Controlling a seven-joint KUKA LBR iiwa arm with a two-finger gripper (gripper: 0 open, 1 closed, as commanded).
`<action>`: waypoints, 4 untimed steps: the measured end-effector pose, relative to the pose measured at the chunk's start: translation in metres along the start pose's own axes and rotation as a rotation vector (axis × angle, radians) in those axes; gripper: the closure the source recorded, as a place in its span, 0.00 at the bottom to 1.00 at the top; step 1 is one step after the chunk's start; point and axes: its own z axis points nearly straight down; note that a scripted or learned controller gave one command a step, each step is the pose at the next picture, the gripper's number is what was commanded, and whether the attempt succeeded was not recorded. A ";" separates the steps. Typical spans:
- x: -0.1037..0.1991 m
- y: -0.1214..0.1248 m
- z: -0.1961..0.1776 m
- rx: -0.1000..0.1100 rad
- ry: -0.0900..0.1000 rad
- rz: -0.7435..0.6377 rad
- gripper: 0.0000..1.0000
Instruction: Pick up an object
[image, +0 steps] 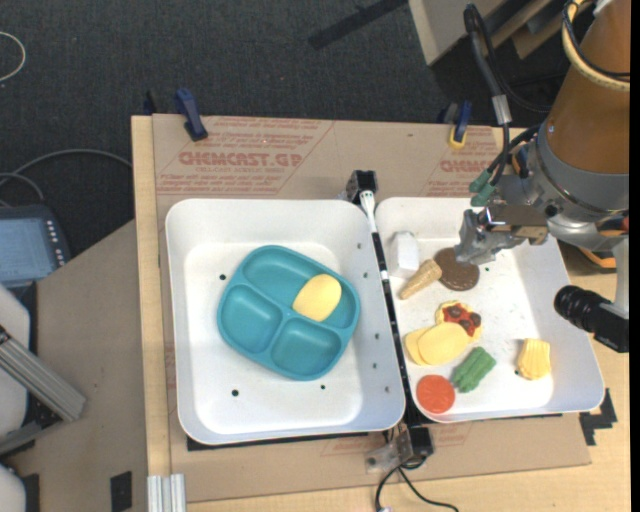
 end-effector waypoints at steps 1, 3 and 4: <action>0.027 -0.005 0.096 0.024 -0.002 -0.001 1.00; 0.057 0.000 -0.110 -0.009 0.002 0.001 1.00; 0.052 -0.003 -0.004 0.024 -0.004 0.002 1.00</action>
